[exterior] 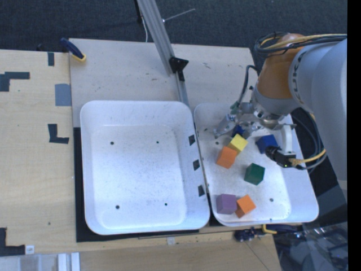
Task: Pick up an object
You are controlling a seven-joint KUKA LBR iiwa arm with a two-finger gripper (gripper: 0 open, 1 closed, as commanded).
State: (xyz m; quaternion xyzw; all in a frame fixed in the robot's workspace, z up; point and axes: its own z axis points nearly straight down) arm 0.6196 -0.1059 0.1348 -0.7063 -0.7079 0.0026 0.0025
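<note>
In the right bin (282, 208) lie several small blocks: a yellow cube (238, 143), an orange cube (227, 157), a blue block (266, 143), a green cube (254, 174), a purple cube (227, 203) and a second orange cube (245, 205). My gripper (238, 124) hangs low over the bin's far part, just above and behind the yellow cube. The wrist and its fittings crowd the fingertips, so I cannot make out how they stand. Nothing shows between them.
The left bin (90, 151) sits beside the right one, a raised rim between them. A grey metal bar (161, 35) slants down from the top toward the bins' shared far corner. Cables (307, 151) loop at the right of the arm.
</note>
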